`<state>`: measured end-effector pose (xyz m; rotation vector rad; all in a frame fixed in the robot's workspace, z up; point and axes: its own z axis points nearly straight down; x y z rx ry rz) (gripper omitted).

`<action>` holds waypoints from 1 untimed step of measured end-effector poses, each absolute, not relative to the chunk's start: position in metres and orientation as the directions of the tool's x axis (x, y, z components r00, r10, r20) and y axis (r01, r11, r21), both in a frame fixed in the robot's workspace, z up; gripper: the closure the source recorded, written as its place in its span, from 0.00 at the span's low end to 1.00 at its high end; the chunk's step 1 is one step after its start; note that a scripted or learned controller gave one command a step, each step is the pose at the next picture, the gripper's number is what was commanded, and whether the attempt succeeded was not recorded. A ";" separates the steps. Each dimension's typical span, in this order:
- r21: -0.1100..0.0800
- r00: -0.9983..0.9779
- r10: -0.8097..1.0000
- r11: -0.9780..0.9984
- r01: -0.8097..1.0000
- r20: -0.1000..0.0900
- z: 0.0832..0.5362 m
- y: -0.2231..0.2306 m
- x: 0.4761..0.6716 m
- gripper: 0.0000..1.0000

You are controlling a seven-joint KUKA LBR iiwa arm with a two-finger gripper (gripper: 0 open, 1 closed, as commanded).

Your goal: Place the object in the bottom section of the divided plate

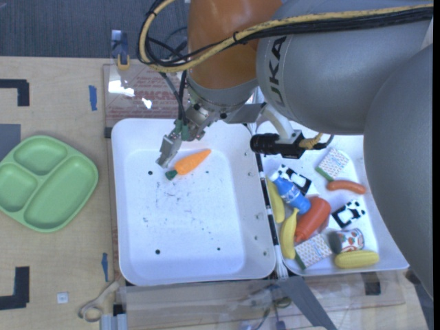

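Pincer [169,154] beside carrot [189,162]

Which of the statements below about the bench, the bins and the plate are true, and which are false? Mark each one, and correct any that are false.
1. The toy carrot lies in the left bin. True.
2. The green divided plate sits inside the right bin. False: it lies on the bench, left of both bins.
3. The carrot already rests in a section of the plate. False: it is in the left bin, apart from the plate.
4. The right bin holds several toy items, among them a banana and a blue bottle. True.
5. The gripper is over the left bin, close to the carrot's green end. True.
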<state>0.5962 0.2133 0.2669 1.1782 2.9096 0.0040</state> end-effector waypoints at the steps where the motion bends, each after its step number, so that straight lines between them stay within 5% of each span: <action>1: 0.003 -0.718 0.696 0.718 0.696 -0.001 0.267 0.213 0.596 0.00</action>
